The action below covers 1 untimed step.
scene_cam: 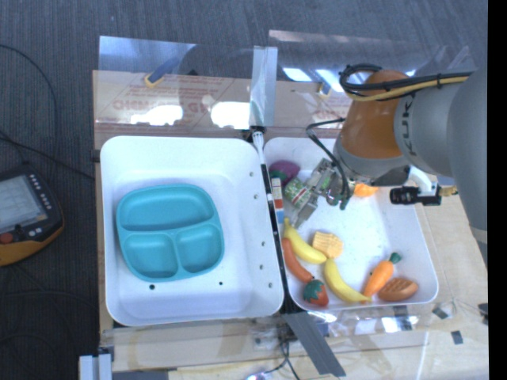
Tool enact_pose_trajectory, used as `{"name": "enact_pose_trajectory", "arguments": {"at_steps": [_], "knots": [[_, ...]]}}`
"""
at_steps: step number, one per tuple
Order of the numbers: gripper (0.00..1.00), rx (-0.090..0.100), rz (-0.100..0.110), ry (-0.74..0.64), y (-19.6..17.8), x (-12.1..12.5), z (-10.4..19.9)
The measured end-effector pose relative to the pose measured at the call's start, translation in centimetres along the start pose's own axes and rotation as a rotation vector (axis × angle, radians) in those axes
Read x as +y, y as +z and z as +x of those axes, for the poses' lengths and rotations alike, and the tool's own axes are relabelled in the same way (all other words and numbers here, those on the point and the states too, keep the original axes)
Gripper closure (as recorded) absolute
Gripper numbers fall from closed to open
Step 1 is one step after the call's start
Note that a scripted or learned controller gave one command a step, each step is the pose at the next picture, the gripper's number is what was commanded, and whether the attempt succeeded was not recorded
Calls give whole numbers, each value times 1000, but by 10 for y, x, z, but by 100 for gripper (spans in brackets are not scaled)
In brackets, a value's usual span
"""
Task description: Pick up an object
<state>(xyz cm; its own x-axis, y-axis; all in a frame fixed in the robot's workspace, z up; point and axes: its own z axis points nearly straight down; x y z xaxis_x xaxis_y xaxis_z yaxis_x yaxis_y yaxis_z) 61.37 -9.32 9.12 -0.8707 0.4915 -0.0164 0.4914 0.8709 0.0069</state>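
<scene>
Two bins, and we hover over the right bin (416,236).
Our end effector (315,190): grip unreadable; crowded toys could jam it.

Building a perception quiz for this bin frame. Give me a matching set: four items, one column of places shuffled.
Items:
1. teal tray
2. purple fruit
3. carrot
4. strawberry

Places:
A. right bin, front edge, by the divider
B. left bin
C. right bin, back corner by the divider
D. right bin, front right, beside a brown item

Pairs: 1-B, 2-C, 3-D, 4-A
</scene>
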Motion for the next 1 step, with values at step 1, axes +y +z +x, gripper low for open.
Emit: {"name": "enact_pose_trajectory", "arguments": {"at_steps": [1], "knots": [[100,-5,0,0,-11,0,-2]]}}
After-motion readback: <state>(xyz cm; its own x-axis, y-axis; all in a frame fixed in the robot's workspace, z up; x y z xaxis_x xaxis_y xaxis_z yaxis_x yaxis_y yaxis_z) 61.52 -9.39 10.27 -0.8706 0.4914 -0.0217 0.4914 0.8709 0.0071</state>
